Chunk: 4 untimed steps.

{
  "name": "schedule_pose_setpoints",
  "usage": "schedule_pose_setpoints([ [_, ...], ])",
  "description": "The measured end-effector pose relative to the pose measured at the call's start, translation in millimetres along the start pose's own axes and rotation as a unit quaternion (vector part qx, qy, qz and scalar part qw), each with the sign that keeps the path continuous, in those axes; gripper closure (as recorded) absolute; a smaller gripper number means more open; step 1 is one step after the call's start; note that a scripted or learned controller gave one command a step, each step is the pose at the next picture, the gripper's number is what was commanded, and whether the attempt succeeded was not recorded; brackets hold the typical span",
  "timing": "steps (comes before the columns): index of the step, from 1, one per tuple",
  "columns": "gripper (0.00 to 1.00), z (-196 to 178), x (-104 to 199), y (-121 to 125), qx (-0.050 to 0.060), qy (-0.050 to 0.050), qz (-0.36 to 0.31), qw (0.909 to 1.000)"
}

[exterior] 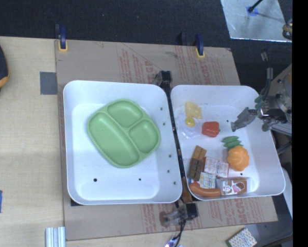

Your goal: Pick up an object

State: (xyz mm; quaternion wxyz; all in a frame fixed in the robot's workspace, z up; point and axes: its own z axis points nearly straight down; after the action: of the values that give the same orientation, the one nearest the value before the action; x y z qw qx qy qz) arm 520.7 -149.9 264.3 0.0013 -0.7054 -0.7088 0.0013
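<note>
Red pepper [210, 129] at nine o'clock of the gripper [242, 120], whose spread I cannot tell, could skid away if nudged.

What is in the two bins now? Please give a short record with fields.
left bin: green divided plate
right bin: yellow piece, red piece, orange fruit with green leaves, brown bar, small packets, sausage
gripper: over the right bin's upper right part, near the red piece
held object: none seen
</note>
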Motion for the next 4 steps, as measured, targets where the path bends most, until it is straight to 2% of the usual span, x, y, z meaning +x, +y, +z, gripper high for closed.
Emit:
schedule_pose_setpoints([
  [1, 0.00, 176, -25, -3, 0.005, 0.001, 0.001, 1.0000],
  [2, 0.00, 173, 4, -45, 0.000, 0.000, 0.001, 1.0000],
  [3, 0.00, 172, 26, 15, -0.003, 0.000, -0.002, 1.0000],
  [4, 0.00, 171, 29, 75, -0.003, 0.000, -0.001, 1.0000],
])
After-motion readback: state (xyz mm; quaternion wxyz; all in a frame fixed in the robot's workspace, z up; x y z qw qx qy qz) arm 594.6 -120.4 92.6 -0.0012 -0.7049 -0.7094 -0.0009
